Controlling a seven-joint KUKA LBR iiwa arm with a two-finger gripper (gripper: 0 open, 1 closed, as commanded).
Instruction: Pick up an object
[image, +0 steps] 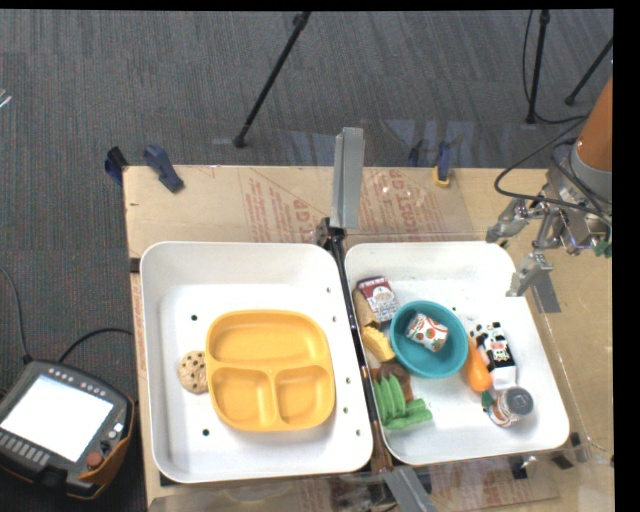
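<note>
Arm: I see the orange band at the right edge of the frame, upper right, with the claw (535, 262) below it, over the upper right corner of the right bin.
Claw: fingers hang apart with nothing between them; one grey finger (541, 285) points down over the bin rim.
Right bin (440, 255): holds the clutter, right half of the frame.
Teal bowl (431, 341): centre of the right bin, with a small printed cup (427, 331) lying inside it.
Red-and-white carton (378, 297): just upper left of the bowl.
Yellow piece (377, 345): touching the bowl's left side.
Green pods (400, 405): lower left of the bowl, near the bin's front.
Orange carrot (478, 366): against the bowl's right rim.
Black-and-white carton (497, 350): just right of the carrot.
Small can (514, 403): lower right corner of the bin.
Left bin (170, 300): carries a yellow divided tray (270, 368) in its middle; a cookie (193, 372) lies touching the tray's left edge.
Table (230, 205): brown board under both bins.
</note>
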